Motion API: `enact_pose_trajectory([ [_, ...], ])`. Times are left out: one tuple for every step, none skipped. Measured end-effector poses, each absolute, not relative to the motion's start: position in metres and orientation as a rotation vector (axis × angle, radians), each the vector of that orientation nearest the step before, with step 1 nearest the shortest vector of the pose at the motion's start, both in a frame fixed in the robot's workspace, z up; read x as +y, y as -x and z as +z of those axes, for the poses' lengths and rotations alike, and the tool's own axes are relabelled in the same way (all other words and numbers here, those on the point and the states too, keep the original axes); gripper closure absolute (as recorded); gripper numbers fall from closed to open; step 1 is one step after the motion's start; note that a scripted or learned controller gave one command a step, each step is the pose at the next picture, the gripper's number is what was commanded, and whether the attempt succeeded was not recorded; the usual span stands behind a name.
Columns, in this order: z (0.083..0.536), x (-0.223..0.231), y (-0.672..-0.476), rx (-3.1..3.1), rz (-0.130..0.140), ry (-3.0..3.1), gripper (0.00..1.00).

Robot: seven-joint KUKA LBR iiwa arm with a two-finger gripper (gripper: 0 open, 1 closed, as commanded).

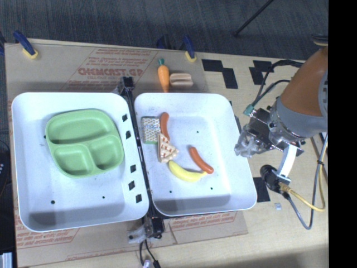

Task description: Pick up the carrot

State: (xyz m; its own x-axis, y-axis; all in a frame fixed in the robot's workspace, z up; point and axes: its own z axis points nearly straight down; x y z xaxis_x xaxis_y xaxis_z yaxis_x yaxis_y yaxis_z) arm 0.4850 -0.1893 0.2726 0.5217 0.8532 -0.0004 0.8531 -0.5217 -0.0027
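Behind the two white bins, on the brown cardboard sheet (106, 68) printed in red with lettering that reads roughly "CHEMCAST GP", the carrot (163, 76) lies outside both bins, its green top pointing away from them and its orange body just beyond the far rim of the right bin (237, 149). Just beside it on the right rests a small hot dog bun (181, 80). The same red print repeats, too small to read, along the near edge of the cardboard. Inside the right bin lie a banana (185, 172), two sausages (200, 159), a wedge of pizza (166, 148) and a small patterned packet (150, 130) whose label is illegible. A green divided plate (85, 141) sits in the left bin (28, 166). Well apart from the carrot, the gripper (247, 144) hangs just outside the right bin's right wall; whether its claw is spread or pressed together cannot be told, and nothing is seen between it.
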Motion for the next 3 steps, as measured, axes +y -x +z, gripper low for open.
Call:
enact_pose_trajectory([
  [0.333, -0.203, -0.477, -1.962, 0.001, 2.452, 1.0],
  [0.2, -0.169, -0.477, -1.084, 0.006, 2.942, 1.0],
  [0.243, -0.206, -0.476, -1.361, 0.003, 2.828, 1.0],
])
